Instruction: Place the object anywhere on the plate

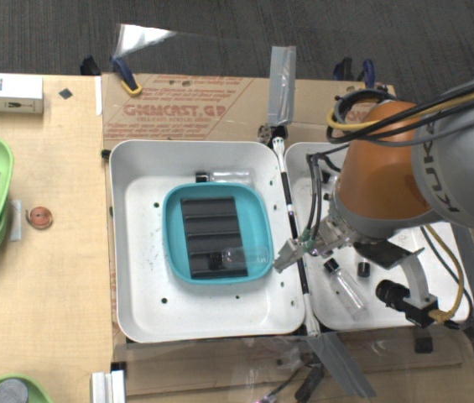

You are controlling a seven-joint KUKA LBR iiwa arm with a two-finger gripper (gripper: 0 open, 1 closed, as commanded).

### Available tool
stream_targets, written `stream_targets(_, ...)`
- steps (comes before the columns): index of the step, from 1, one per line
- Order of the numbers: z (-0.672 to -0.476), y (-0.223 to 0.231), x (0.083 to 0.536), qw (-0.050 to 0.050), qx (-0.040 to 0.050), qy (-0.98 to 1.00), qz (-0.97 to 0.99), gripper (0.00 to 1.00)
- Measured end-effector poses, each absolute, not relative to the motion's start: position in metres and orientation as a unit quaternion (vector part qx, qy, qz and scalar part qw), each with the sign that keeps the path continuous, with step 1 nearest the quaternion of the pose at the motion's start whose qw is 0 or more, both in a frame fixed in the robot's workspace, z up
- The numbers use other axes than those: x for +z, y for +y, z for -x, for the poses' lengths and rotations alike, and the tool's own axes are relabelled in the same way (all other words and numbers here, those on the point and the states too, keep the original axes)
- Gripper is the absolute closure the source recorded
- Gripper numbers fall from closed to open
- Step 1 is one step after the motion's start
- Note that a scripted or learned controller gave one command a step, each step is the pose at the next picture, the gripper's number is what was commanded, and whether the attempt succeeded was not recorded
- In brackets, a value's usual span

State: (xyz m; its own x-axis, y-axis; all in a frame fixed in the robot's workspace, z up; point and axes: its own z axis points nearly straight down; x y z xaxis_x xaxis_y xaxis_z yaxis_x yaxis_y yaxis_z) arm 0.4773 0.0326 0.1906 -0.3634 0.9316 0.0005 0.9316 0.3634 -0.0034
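Risk: from where I stand the object looks like the small clear vial (pixel 347 290) with a black cap, and I'd judge it slippery; a pinch slightly off its middle could squirt it sideways across the right bin (pixel 450 313).
Risk, second: the wrist hangs right over the divider (pixel 291 217) between the two bins, so a low carry toward the plate could clip that rim and knock the load loose.
Risk, third: the teal plate (pixel 217 233) already carries a black ridged insert (pixel 211 229) and something small and glassy near its lower corner; a drop onto the ridges might roll off the edge.
Gripper: the gripper (pixel 304 246) sits beneath the orange band of the arm (pixel 388 175), and most of it is hidden by the wrist, so I cannot tell how wide it stands or whether it has anything.
Vial: lying flat on the right bin's floor, just below and to the right of the tool, apart from it as far as I can see.
Plate: to the tool's left, in the left bin (pixel 136 309), close beside the tool's tip.
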Motion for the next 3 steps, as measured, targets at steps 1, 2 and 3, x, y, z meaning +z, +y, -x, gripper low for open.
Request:
stream_targets(1, -0.4773, 0.0326, 0.1906, 0.001, 0.0013, -0.826, 0.564, 0.0)
stream_targets(2, -0.4773, 0.0326, 0.1906, 0.001, 0.0013, -0.826, 0.564, 0.0)
stream_targets(3, -0.4773, 0.0326, 0.1906, 0.001, 0.0013, -0.826, 0.564, 0.0)
